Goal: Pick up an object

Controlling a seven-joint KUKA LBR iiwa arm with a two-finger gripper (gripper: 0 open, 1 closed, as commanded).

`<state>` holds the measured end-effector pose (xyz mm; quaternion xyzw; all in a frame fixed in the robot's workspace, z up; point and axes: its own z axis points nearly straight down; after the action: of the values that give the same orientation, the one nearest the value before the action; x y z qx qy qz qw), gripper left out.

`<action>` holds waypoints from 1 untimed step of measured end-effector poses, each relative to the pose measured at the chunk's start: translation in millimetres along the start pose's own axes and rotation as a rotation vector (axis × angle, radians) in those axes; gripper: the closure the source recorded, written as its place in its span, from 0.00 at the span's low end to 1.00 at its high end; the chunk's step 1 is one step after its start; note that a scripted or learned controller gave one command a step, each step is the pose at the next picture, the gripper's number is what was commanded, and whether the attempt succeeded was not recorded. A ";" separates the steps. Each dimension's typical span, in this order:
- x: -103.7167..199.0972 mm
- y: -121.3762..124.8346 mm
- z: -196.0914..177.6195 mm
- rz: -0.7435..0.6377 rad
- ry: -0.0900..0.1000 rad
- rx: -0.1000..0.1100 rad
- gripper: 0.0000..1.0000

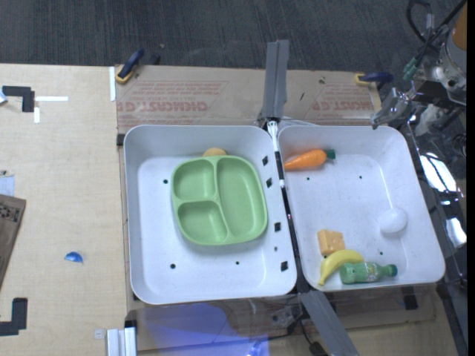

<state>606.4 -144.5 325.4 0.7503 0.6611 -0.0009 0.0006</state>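
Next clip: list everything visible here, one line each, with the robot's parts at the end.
Bins: 2, white, side by side on the bench.
Divided plate: 1, green, left bin.
Yellow item: 1, mostly hidden behind the plate's far edge.
Carrot: 1, orange, right bin, far side.
Ball: 1, white, right bin, right side.
Block: 1, orange, right bin, near side.
Banana: 1, yellow, beside the block.
Bottle: 1, green, lying by the banana.
Gripper: 1, metallic, above the right bin's far corner.

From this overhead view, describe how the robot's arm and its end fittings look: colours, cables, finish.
At the top right, the arm shows a small orange patch on pale grey. Black cables loop beside it, and shiny metal fittings sit over the right bin's far corner.
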 end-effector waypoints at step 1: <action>13.5 -36.2 -19.4 0.032 0.001 0.003 0.00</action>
<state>572.2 -126.5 344.8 0.7608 0.6490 -0.0015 -0.0008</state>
